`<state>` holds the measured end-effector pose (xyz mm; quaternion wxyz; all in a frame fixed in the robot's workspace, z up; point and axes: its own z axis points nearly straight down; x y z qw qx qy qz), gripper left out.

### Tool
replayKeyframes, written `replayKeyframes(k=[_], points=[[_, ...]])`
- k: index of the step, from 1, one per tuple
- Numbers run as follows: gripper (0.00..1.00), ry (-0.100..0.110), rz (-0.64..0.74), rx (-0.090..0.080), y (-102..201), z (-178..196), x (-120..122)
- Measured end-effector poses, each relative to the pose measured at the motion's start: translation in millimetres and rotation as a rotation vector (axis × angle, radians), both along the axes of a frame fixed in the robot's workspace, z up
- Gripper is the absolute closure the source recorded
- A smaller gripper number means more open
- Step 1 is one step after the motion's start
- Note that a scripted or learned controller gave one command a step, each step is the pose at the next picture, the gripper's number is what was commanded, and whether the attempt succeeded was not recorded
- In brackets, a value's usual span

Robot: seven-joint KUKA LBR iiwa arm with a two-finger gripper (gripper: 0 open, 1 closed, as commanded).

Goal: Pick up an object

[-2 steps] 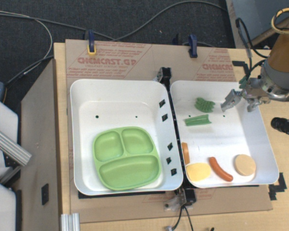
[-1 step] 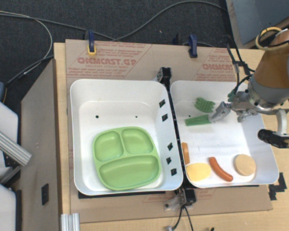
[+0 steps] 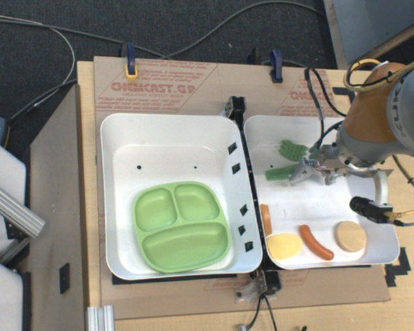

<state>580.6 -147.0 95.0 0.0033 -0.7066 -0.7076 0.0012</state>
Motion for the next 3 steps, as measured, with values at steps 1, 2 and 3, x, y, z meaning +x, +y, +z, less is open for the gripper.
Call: replayKeyframes(k=[1,2,3], points=[[0.0,-0.003,-0.001,-0.001,0.4,-10.5,0.0],[1.0,-0.006,-0.001,-0.001,0.8,1.3,1.1],[1.0,-0.012,0.001,-0.003,10.3,56.5,-2.5]])
